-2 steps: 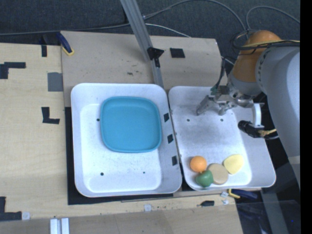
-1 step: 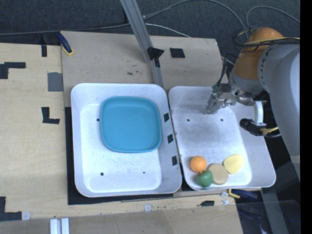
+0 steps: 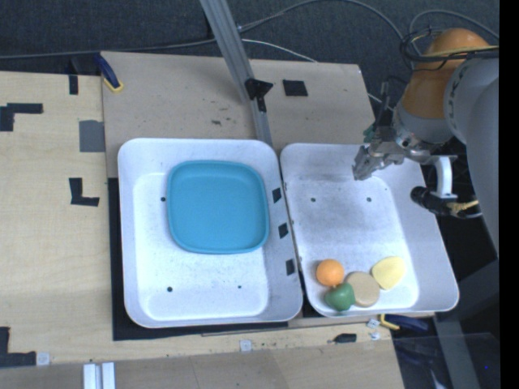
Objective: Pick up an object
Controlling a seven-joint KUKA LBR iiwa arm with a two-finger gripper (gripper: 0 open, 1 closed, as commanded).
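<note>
Several small objects cluster at the near end of the right bin [image 3: 422, 225]: an orange ball [image 3: 329, 272], a green round piece [image 3: 340, 297], a tan round piece [image 3: 364, 289] and a yellow piece [image 3: 388, 271]. My gripper [image 3: 364, 168] hangs over the far end of the same bin, well apart from the cluster, fingers pointing down-left with nothing visible between them.
The left bin [image 3: 146, 241] holds a blue square plate [image 3: 217, 206]. A grey metal pole [image 3: 237, 63] slants across the bench behind the bins. The arm's orange band [image 3: 442, 67] and grey body stand over the right bin's far right corner.
</note>
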